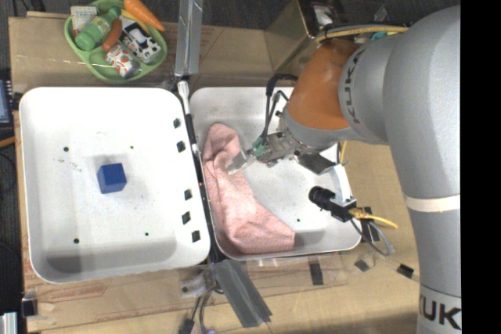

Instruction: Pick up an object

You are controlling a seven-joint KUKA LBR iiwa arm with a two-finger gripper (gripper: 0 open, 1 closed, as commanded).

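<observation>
— Looking for the pincer (244, 159). Seen anywhere?
— Down low in the right bin (290, 199), at the upper left part of the pink cloth (239, 207), seemingly touching its top fold. Hangs off the grey arm (407, 105), reaching in from the right, with the orange band (321, 90) just above the wrist.
— Open or closed? Got hold of anything?
— Cannot tell. Too small and too tangled with the wrist parts to judge the opening, and cannot make out any cloth gripped in it.
— And the cloth itself?
— Crumpled, lying along the left wall of the right bin, running from near the middle of that wall down to the near edge, spreading wider toward the bottom. Covers the left part of the floor; leaves the right part bare white.
— Anything else worth picking?
— A blue cube (112, 177) alone in the left bin (47, 113), resting flat on the floor a little left of centre, well apart from the pincer and the cloth.
— Beyond the bins?
— A green bowl (78, 49) on the worktop (235, 51) behind the left bin, heaped with small toys, among them an orange carrot (141, 12) poking over the rim
</observation>
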